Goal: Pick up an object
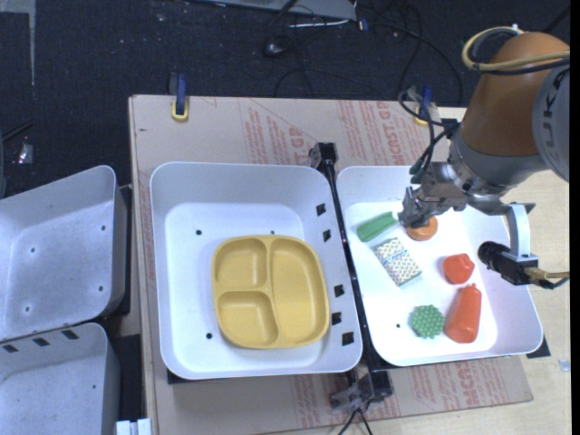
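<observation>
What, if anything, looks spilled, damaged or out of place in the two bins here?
Nothing stands out. The yellow divided plate lies flat in the left bin. In the right bin, the green block, patterned packet, green ball and two red pieces lie apart from one another. The claw sits over a small orange item.

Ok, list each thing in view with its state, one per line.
Gripper: low over the orange disc, grip unclear.
Orange disc: flat, partly covered.
Green block: lying flat.
Patterned packet: flat.
Red cup: on its side.
Red bottle: lying down.
Green ball: resting.
Yellow tray: upright.
</observation>
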Controlling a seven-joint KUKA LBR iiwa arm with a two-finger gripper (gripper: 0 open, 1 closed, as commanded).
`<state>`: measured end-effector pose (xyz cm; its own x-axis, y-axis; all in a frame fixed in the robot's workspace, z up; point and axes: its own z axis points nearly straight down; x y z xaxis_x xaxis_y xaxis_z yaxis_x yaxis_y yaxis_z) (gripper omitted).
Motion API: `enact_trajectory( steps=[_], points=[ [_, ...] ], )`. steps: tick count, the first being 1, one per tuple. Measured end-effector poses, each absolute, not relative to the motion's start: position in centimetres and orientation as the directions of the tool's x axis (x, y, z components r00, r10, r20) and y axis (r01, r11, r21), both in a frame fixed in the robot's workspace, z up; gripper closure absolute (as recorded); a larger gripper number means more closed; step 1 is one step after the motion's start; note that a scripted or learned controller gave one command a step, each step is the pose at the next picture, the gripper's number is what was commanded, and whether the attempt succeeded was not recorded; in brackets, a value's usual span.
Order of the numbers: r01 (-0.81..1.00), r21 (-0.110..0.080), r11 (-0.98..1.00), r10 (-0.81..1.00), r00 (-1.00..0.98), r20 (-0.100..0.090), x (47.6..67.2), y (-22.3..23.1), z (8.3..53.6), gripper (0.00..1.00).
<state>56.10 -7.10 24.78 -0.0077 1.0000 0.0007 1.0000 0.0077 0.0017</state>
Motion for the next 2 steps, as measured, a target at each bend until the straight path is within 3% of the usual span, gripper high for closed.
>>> enact_trajectory(
  steps=[2],
  points=[
    [1.000,0.002,0.010,1.000,-0.010,0.002,58.7,5.1,23.6,1.00]
  ],
)
